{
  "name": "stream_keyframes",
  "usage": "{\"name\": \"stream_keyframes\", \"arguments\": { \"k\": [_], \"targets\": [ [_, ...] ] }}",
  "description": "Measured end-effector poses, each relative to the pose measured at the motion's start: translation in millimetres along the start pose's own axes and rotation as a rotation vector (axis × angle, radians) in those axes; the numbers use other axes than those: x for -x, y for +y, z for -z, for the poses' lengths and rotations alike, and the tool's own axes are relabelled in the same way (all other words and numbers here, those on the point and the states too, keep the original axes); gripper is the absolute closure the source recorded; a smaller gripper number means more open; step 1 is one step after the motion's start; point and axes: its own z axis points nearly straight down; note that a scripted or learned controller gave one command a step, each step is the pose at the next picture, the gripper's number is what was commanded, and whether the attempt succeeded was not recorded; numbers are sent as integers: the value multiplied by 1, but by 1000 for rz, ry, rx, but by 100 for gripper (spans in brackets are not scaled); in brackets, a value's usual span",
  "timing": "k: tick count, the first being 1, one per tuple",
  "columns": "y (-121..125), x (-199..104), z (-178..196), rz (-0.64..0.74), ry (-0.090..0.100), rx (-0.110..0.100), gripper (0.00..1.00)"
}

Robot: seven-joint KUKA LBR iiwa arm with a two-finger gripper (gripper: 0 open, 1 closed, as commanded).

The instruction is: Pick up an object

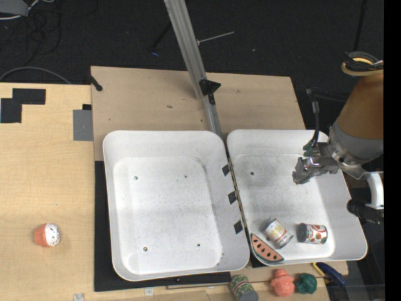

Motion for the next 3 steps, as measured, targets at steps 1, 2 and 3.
{"name": "stream_keyframes", "arguments": {
  "k": [1,2,3],
  "targets": [
    [10,-52,13,0,-1,3,100],
    [26,-106,23,1,-1,2,100],
    [41,-156,30,0,-1,2,100]
  ]
}}
